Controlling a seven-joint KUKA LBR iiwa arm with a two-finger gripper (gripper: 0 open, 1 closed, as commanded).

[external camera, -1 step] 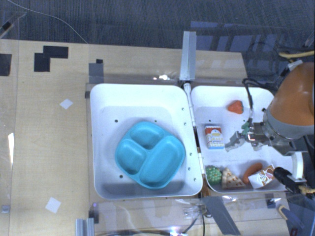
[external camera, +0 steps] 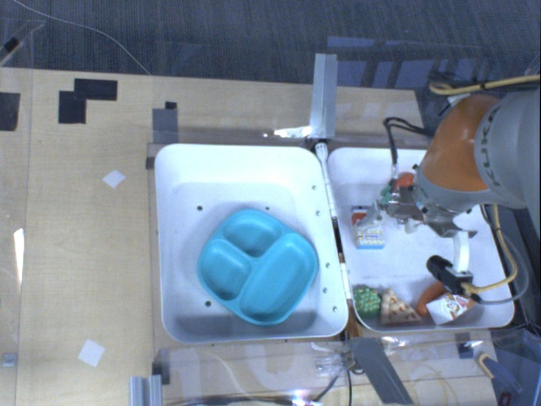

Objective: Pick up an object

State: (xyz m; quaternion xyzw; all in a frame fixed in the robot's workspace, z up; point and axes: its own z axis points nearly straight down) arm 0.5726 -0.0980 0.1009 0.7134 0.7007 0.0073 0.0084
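White carton (external camera: 369, 231) label unreadable beside the gripper (external camera: 396, 203)

A light wooden bench (external camera: 76, 252) carries two shallow white bins side by side, the left bin (external camera: 182, 184) and the right bin (external camera: 355, 163), which meet along a shared edge. Black tape patches (external camera: 84, 98) and small pale squares (external camera: 113, 178) mark the bench surface to the left of the bins. Beyond the bench lies dark grey carpet (external camera: 211, 24), crossed by a thin cable (external camera: 110, 41).
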